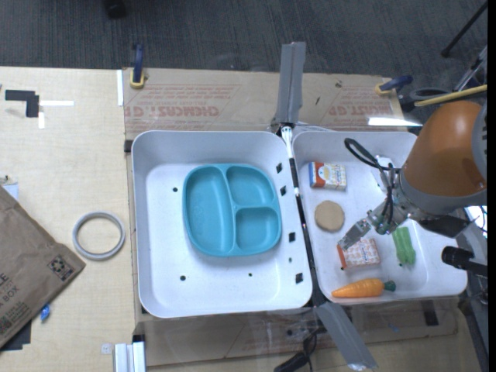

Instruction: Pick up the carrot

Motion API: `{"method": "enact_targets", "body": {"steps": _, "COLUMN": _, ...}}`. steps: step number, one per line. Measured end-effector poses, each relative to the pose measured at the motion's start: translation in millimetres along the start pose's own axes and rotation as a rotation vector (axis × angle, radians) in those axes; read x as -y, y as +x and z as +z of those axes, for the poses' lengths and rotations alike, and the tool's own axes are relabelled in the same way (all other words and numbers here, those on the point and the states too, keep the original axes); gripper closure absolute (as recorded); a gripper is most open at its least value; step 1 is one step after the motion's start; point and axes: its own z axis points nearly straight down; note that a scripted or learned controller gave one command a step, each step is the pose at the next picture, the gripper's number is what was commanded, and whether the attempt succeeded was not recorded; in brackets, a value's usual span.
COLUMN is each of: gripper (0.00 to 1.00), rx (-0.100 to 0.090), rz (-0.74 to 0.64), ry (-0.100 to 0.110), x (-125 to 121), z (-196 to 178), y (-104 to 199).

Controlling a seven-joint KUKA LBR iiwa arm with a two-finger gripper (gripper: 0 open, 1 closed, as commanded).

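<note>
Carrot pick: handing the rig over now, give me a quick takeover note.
Gripper: low in the right bin, above the small red-and-white packet. Nothing is visible between its fingers; whether they are open or shut is unclear.
Carrot: lying flat near the right bin's front edge, green tip pointing right, just in front of the packet and apart from the gripper.
Nearby: round tan cookie, small carton, green item.
Left bin: teal divided tray.
Done: nothing yet; carrot not lifted.
Left: move over the carrot, grasp, lift.
</note>
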Motion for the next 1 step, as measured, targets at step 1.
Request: {"method": "enact_targets", "body": {"steps": 1, "gripper": 0.0, "rx": 0.002, "rz": 0.323, "ry": -0.002, "x": -7.7, "z": -56.9, "y": 65.5}}
